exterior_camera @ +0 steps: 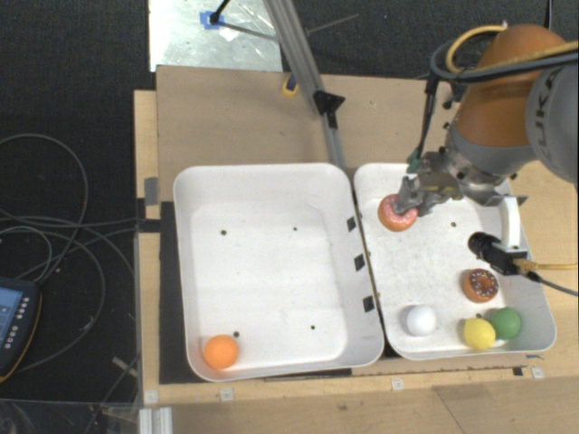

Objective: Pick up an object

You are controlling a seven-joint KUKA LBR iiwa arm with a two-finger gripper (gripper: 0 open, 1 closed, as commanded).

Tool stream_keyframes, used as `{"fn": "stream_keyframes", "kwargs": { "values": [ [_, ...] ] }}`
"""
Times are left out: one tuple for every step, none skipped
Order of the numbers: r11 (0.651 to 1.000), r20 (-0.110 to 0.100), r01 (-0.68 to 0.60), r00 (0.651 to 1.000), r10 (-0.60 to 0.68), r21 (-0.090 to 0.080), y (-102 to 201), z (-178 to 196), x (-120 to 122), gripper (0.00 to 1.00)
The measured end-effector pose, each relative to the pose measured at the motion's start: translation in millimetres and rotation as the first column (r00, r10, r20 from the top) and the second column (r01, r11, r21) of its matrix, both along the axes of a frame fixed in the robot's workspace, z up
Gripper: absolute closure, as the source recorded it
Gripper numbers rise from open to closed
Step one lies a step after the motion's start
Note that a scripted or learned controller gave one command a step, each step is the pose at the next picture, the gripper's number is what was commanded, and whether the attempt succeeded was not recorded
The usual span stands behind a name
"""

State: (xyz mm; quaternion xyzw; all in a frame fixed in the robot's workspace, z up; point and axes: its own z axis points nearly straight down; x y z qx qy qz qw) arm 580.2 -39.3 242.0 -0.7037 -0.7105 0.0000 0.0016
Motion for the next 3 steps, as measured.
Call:
{"fn": "stream_keyframes", "kwargs": {
  "values": [
    [1.000,0.001,0.000,1.000,0.000,0.001,44,7,-30,1.00],
    [1.000,0.000,0.000,1.000,0.000,0.000,84,-8,-53,1.00],
    [1.000,0.001,-0.001,1.000,0.001,0.000,130,-12,-68,1.00]
  ]
}}
